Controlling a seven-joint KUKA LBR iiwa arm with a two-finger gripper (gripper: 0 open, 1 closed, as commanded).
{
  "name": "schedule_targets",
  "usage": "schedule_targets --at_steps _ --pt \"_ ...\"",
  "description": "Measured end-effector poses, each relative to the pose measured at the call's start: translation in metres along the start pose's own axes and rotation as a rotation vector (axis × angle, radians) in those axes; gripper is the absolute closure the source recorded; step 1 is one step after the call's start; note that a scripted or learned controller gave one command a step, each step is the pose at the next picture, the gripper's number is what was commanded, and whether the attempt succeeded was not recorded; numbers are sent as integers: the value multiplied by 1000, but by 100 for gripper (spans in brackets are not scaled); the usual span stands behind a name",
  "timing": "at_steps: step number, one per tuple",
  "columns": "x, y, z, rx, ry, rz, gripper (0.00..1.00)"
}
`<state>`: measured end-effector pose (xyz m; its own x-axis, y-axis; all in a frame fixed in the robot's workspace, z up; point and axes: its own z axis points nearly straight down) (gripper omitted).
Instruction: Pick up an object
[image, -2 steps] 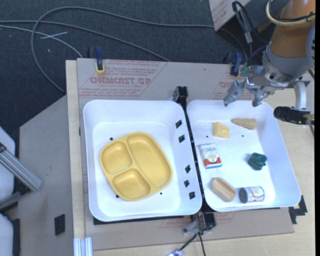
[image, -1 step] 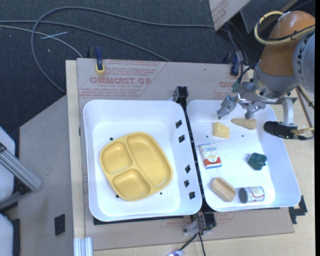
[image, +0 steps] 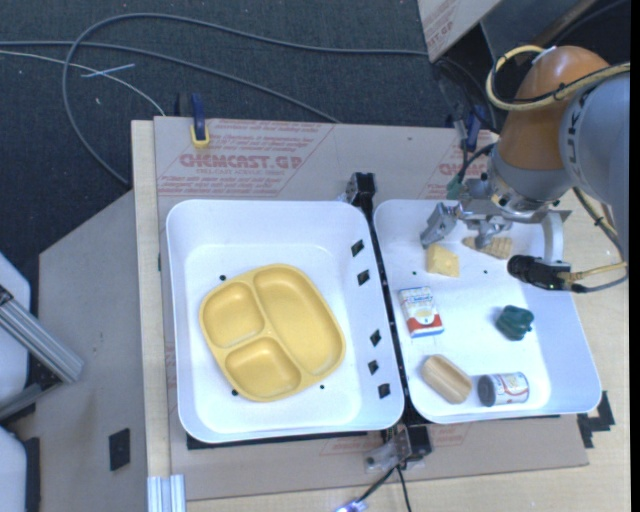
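My gripper (image: 463, 230) hangs over the back of the right bin (image: 570, 340). Its fingers are spread open, with nothing between them. A pale yellow block (image: 443, 261) lies just in front of the left finger (image: 436, 222). A small tan piece (image: 498, 244) sits by the right finger. Further forward in the same bin lie a small red and white carton (image: 421, 311), a dark green object (image: 515, 321), a tan bread roll (image: 445, 379) and a small can (image: 503, 388) on its side.
The left bin (image: 190, 250) holds a yellow divided plate (image: 272, 331). A black divider with clips (image: 372, 290) runs between the bins. The arm's orange band (image: 545, 110) and a black cable (image: 545, 270) rise over the right bin's back right.
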<state>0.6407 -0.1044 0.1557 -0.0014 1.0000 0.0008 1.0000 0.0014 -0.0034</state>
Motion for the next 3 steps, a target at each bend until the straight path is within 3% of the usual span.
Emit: schedule_targets --at_steps 1,2,3 --pt "-2 2 40 -1 0 1 0" --pt "-1 3 28 -4 0 1 100" --pt "-4 -5 -19 -6 -1 2 100"
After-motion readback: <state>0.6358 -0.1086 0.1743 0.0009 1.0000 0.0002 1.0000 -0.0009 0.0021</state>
